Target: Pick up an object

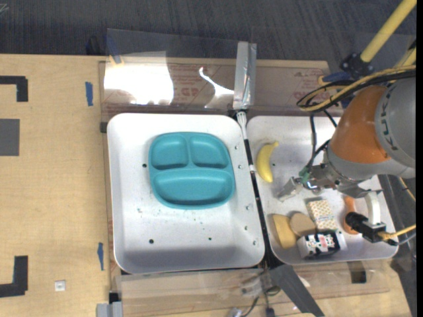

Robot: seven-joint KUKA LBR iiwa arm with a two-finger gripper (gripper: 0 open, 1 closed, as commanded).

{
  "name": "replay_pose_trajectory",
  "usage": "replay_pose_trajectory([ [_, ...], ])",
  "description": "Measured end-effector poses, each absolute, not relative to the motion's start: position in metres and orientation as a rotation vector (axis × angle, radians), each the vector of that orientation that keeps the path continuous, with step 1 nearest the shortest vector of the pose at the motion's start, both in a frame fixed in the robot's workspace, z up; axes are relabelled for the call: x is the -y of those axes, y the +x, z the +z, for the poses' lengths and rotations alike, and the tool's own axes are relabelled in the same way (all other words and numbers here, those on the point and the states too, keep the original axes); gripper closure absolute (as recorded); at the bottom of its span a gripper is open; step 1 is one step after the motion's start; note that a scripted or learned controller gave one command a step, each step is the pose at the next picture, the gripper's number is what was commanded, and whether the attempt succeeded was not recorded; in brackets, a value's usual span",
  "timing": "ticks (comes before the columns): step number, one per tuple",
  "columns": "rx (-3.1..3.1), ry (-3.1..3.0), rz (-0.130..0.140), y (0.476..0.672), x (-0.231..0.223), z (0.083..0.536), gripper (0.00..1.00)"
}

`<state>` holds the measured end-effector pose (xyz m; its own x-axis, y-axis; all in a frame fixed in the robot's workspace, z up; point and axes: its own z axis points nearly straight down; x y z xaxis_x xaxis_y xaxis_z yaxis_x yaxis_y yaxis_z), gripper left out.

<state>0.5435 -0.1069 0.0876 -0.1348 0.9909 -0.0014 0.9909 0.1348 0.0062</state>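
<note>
The right bin [294,129] holds a yellow banana [266,162] near its left wall. Along its front lie a tan round piece [284,230], a brown disc [303,223], a checkered square [322,211], a dark can with a white label [322,244] and an orange item [355,222]. My gripper [291,189] hangs low over the bin's middle, right of and below the banana and just above the tan piece. Nothing shows in its grip.
The left bin [125,197] bears a teal divided plate [191,168]. A ridge [250,177] splits the two bins. The arm with its orange band [357,137] covers the right bin's right side. Yellow and black cables [344,81] run behind it.
</note>
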Motion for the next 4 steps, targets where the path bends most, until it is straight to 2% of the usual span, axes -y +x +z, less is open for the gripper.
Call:
replay_pose_trajectory([
  [1, -2.437, 1.971, 0.009, 0.482, 0.087, 0.188, 0.0],
  [2, -2.57, 1.77, 0.013, 0.486, 0.104, 0.094, 0.0],
  [3, -2.561, 1.765, 0.019, 0.488, 0.104, 0.105, 1.0],
  [4, -2.366, 2.046, 0.013, 0.499, 0.103, 0.092, 1.0],
])
